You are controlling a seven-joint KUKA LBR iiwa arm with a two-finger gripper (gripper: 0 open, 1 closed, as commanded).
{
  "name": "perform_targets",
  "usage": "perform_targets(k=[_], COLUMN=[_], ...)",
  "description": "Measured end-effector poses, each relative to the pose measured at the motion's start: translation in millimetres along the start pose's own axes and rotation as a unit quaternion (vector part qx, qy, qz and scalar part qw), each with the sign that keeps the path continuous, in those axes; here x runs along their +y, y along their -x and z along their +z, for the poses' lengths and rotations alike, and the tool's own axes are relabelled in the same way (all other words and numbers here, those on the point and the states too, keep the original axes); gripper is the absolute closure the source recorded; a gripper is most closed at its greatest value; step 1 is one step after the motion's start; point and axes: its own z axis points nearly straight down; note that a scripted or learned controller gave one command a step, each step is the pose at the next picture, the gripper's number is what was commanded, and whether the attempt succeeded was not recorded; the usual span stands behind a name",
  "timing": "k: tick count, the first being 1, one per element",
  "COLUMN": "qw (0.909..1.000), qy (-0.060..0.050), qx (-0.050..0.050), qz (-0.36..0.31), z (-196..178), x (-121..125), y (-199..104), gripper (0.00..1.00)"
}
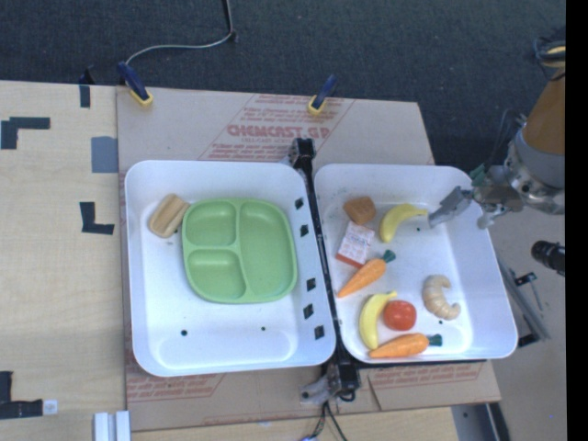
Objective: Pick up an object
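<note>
Two white bins sit side by side. The left bin (147,338) holds a green divided plate (240,250) and a tan bread slice (168,215) just beside the plate's upper left corner. The right bin (487,288) holds a brown bun (360,210), a banana (401,219), a small packet (356,243), a carrot (363,277), a second banana (371,318), a tomato (399,315), a croissant (441,297) and a second carrot (402,345). The gripper (447,209) hangs over the right bin's upper right part, near the first banana; whether its fingers are parted or closed cannot be told, and nothing visibly sits between them.
</note>
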Motion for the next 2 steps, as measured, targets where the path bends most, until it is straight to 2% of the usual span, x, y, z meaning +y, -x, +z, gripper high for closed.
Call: perform_targets(k=[1, 2], qw=[1.0, 1.0], qy=[-0.001, 0.003], qx=[0.001, -0.001], qz=[0.0, 0.0], z=[91, 134], x=[42, 57], y=[-48, -85], gripper=[0.0, 0.0])
